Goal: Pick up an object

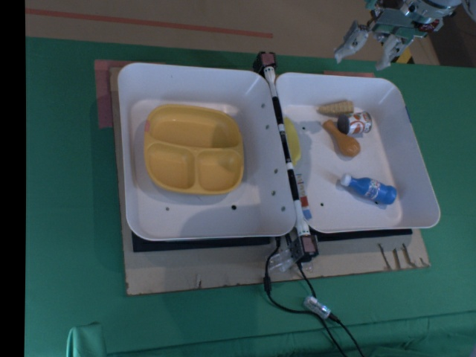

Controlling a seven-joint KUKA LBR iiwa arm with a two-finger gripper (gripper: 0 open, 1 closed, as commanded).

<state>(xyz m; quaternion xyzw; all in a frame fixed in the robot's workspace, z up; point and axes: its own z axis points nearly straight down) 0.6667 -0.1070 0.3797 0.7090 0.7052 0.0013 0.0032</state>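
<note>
left bin (141,88): yellow tray (193,149) | right bin (409,162): cone (336,108), can (355,123), drumstick (342,139), bottle (369,190)

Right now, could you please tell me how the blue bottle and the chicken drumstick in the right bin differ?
The blue bottle is blue with a white cap and a label; the chicken drumstick is plain orange-brown. The bottle lies nearer the bin's front edge, apart from the other items, while the drumstick lies farther back, right beside a small can. Both lie on their sides in the right bin, slanted the same way.
</note>
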